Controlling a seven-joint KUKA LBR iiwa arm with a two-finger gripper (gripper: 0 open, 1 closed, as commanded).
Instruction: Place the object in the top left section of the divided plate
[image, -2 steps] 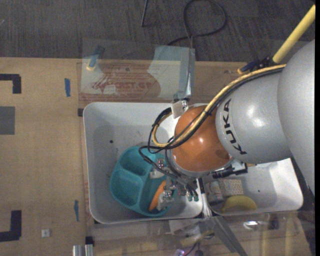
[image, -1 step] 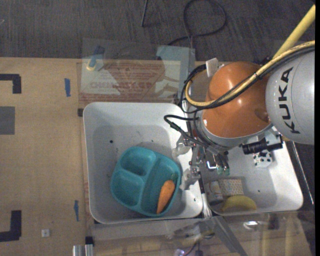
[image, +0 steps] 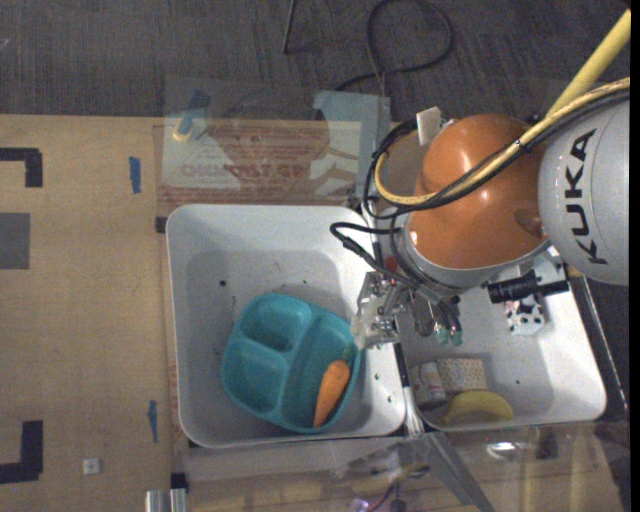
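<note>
From where I stand, the claw (image: 385, 318) hangs over the wall where the two white bins meet, just past the upper right rim of the teal divided plate (image: 262, 362) that sits in the left bin (image: 200, 250). I cannot tell whether the claw is released or clenched; the wrist and its cables crowd the view, and nothing can be made out between its tips. The object that seems meant for the task, an orange carrot (image: 332, 392), lies in the long section along the plate's right side, its tip pointing down toward the plate's lower rim. That puts it below the claw and slightly to its left, close but apart, not touching. My guess is the step in hand is picking the carrot up, since it is on the plate but not in the top left section. To do that well, the arm should come down over the carrot's thicker upper end, line the claw across the carrot's width and not along its length, and close low enough to avoid it rolling away against the plate's curved wall. Then it should lift clear of the dividing ridges before crossing to the top left section. A banana (image: 478, 406) and a small box (image: 452, 376) rest in the right bin (image: 560, 380), well clear.
</note>
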